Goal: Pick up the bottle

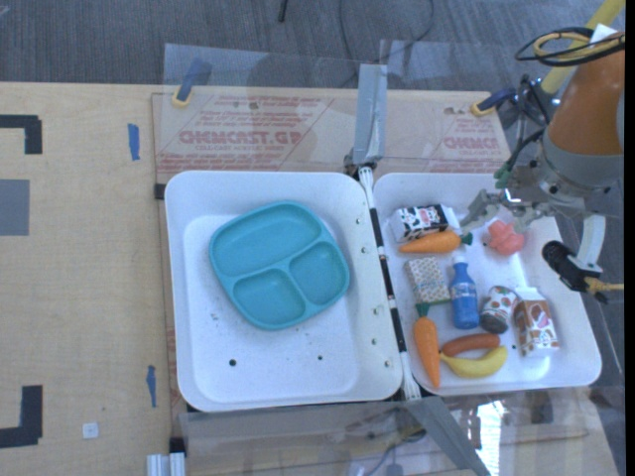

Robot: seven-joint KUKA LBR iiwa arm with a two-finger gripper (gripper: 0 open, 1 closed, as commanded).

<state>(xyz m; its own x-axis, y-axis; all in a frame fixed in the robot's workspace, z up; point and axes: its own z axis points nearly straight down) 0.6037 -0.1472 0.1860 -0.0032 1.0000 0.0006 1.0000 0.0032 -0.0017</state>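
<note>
The bottle (463, 296) is small and blue with a lighter cap. It stands near the middle of the right white bin (580, 365), between a patterned packet (429, 280) and a small can (496, 308). My gripper (501, 211) hangs over the far part of that bin, above and to the right of the bottle and well apart from it. Its fingers are spread open with nothing between them. A pink toy (505, 238) lies just below the gripper.
Around the bottle lie a cow-print carton (420, 220), two carrots (432, 243) (426, 350), a sausage (472, 344), a banana (474, 364) and a brown-and-white carton (536, 325). The left bin (189, 216) holds a teal divided plate (280, 264).
</note>
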